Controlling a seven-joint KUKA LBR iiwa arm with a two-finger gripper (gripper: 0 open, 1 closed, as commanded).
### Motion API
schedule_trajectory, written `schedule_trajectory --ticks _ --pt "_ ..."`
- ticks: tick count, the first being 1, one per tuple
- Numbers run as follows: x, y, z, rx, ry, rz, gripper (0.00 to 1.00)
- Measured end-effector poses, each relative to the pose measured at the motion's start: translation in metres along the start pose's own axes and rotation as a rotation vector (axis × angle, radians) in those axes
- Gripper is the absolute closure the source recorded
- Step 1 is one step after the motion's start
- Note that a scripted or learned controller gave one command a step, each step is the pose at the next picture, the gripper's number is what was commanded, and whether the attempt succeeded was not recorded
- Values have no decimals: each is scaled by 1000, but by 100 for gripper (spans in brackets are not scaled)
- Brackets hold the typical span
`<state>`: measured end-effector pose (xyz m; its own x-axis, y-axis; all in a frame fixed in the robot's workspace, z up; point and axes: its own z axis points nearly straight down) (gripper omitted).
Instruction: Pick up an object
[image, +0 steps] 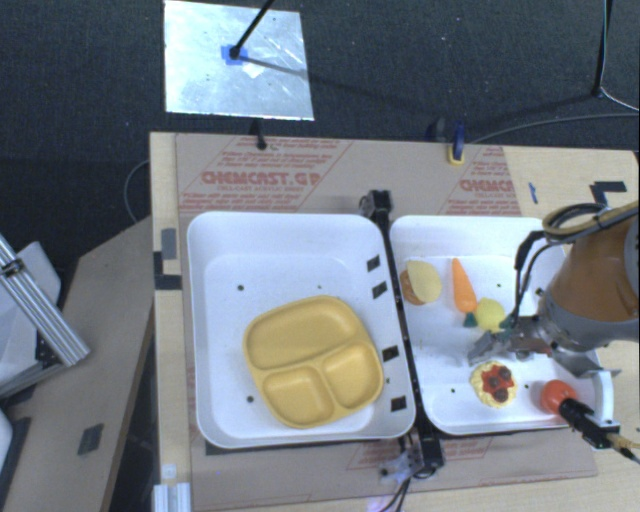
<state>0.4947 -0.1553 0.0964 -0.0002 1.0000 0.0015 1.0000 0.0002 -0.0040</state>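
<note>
**Operator:** I'm looking down at a slant on two white bins side by side. The left bin (215, 300) holds a yellow divided tray (312, 358). My arm (592, 275) comes in from the right over the right bin (430, 235), with the gripper (505, 345) low inside it.

**Listener:** Is the claw holding anything?

**Operator:** I see nothing between its fingers. Whether they stand apart or together I cannot tell; the wrist and dark metal hide them.

**Listener:** Where are the things you could pick up?

**Operator:** All in the right bin. Closest is a small round toy pizza (495, 383), lying flat just below the gripper, toward the bin's near edge. It is round, so no long axis matters. A yellow lemon (489, 314) sits just above the gripper, beside the arm's cable.

**Listener:** And around them?

**Operator:** A carrot (464, 286) lies beyond the lemon, its long axis running up and down the view. A burger-like bun (421, 282) sits left of it, near the divider. A red tomato (556, 395) rests right of the pizza, close under the arm. I judge the pizza the nearest target, though the tomato crowds that side.
</note>
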Motion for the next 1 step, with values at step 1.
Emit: schedule_trajectory --ticks 1 --pt "-1 2 -14 -7 -3 -1 100"
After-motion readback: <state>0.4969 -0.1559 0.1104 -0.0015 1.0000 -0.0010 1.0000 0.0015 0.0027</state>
